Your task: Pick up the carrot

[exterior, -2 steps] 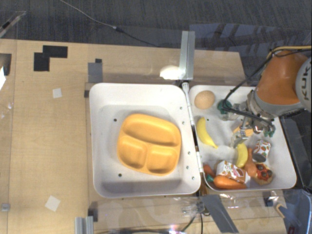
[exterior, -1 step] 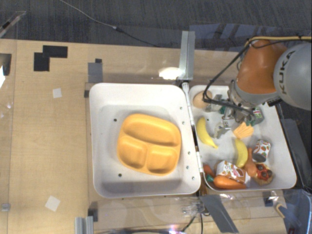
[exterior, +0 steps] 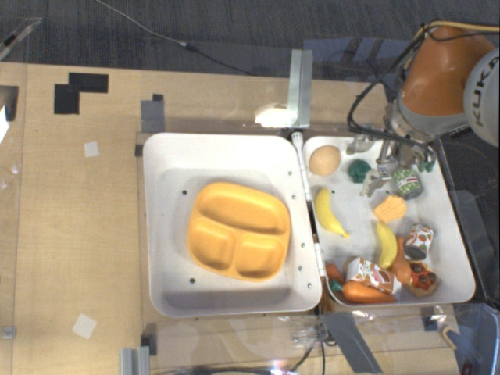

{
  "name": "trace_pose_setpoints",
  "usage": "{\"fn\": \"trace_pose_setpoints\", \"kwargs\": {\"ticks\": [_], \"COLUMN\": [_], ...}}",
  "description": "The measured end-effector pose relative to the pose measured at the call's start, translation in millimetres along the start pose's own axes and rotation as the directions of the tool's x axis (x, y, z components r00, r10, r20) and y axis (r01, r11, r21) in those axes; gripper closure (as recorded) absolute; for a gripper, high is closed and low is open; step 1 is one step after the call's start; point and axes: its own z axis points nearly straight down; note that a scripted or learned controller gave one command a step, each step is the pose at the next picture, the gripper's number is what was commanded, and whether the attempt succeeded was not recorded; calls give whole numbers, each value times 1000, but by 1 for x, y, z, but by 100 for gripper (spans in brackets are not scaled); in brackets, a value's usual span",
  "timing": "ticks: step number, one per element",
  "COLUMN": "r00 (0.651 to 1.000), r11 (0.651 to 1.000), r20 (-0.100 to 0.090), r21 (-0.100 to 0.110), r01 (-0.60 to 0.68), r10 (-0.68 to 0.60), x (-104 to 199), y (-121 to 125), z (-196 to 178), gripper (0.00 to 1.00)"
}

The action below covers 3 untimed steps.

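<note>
The carrot (exterior: 367, 292) is orange and lies flat along the front wall of the right bin (exterior: 461, 272), partly tucked under a small printed carton (exterior: 369, 273). My gripper (exterior: 384, 175) hangs over the back of the same bin, well away from the carrot, between a dark green piece (exterior: 358, 170) and a green can (exterior: 408, 183). Its fingers look open with nothing between them. The grey arm with its orange band (exterior: 437, 73) comes in from the upper right.
The right bin also holds a tan egg (exterior: 325, 160), an orange wedge (exterior: 391, 208), two bananas (exterior: 330, 212) (exterior: 386, 243), a small cup (exterior: 418, 242) and red and orange fruit (exterior: 414, 276). A yellow divided plate (exterior: 238, 230) lies in the left bin (exterior: 164, 287).
</note>
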Motion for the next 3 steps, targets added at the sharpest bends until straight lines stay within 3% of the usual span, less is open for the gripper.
{"fn": "trace_pose_setpoints", "kwargs": {"ticks": [1, 2, 3], "r00": [990, 989, 968], "r11": [990, 989, 968], "r20": [-4, 5, -3], "r21": [-2, 2, 0], "r01": [140, 145, 251], "r10": [-140, -145, -251], "x": [57, 53, 43], "y": [-10, -10, -63], "z": [58, 44, 2], "gripper": [0, 100, 100]}}
